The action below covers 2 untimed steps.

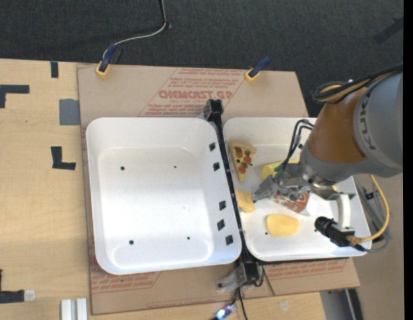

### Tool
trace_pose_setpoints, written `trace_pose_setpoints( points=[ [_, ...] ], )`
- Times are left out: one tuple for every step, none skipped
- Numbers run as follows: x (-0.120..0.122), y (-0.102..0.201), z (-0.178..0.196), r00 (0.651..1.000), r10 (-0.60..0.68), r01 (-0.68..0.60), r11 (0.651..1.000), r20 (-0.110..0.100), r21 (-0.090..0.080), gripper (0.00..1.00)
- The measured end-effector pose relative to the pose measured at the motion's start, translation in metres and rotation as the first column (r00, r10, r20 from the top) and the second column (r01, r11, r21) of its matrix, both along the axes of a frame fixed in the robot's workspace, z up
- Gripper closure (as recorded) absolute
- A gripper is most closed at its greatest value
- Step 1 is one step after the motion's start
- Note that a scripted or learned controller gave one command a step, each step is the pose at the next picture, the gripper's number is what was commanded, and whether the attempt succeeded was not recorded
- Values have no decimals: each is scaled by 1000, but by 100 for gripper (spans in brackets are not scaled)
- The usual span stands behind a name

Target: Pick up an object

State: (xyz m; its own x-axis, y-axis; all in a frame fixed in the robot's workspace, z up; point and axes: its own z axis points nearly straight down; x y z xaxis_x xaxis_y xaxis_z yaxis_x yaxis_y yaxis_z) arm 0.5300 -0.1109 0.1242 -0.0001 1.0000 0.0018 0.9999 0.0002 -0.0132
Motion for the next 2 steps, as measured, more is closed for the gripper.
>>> trace_pose_setpoints(
  points=[
    [82,4,-41,1000,4,-4,1000,20,-4,0],
    [126,3,-43,1000,-3,3,1000,-22,4,0]
  ],
)
